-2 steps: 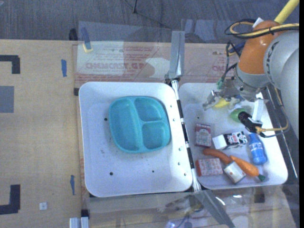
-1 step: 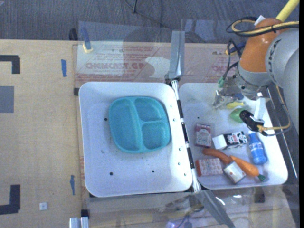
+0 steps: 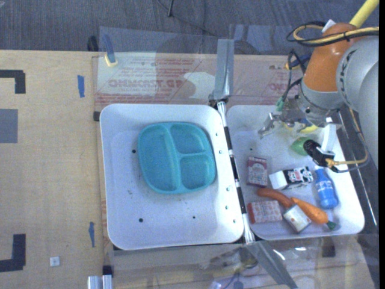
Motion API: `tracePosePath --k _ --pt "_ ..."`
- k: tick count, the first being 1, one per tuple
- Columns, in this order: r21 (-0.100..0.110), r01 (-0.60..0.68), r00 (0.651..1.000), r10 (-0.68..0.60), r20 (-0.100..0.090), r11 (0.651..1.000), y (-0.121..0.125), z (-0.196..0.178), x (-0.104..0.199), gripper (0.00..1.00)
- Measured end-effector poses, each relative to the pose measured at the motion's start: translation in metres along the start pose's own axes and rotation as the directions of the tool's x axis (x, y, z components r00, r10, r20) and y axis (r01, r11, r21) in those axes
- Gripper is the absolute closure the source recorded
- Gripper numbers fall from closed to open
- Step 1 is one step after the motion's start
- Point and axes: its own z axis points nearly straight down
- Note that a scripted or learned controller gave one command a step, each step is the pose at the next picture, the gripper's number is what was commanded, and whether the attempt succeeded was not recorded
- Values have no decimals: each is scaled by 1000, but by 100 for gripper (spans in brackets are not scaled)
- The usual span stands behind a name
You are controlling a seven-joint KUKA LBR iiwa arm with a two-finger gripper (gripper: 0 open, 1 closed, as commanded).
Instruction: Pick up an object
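The pincer [image 3: 269,125] hangs over the back of the right bin [image 3: 240,122], its fingers spread apart and holding nothing. In front of it lie a small red box [image 3: 257,171], two carrots [image 3: 276,195], a blue bottle [image 3: 325,191] and a green piece [image 3: 301,145] partly hidden by the arm. To its left, the left bin [image 3: 120,221] on the wooden worktop [image 3: 42,179] holds a teal divided tray [image 3: 176,157].

One fixed camera looks down at a slant from above the tabletop [image 3: 48,161], far enough to take in both white bins, left [image 3: 114,221] and right [image 3: 355,218], with the arm [image 3: 355,71] entering from the right
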Motion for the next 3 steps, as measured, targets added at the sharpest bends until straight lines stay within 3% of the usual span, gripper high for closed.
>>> tracePosePath --k 1,2,3 --pt "-18 -83 997 83 -5 996 2 16 -62 0" --pt "-16 -80 997 80 -2 997 2 7 -61 100" --pt "-20 -205 979 205 -4 979 0 -114 -26 100"
